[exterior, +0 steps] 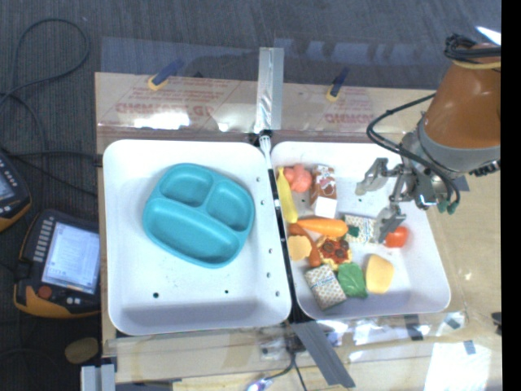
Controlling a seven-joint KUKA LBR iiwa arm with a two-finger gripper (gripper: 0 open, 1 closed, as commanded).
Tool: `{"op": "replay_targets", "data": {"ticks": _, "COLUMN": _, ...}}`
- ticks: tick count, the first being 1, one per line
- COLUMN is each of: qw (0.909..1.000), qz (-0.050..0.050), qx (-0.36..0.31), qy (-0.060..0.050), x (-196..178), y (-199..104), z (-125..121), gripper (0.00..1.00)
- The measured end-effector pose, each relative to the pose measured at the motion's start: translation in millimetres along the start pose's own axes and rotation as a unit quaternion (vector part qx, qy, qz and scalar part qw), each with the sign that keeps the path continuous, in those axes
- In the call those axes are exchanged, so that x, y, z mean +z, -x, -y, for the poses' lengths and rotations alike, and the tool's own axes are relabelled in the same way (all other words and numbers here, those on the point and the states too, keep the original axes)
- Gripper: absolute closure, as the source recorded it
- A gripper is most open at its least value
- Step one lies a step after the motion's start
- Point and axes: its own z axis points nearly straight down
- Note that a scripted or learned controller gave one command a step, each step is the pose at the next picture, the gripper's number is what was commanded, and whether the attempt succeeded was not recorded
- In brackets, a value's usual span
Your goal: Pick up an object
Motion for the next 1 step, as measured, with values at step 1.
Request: {"op": "replay_targets", "data": {"ticks": 1, "qw": 0.9982, "qz": 0.001, "qx": 0.059, "qy": -0.001, "x": -77.2, "y": -36.7, "z": 43.5, "gripper": 0.0}}
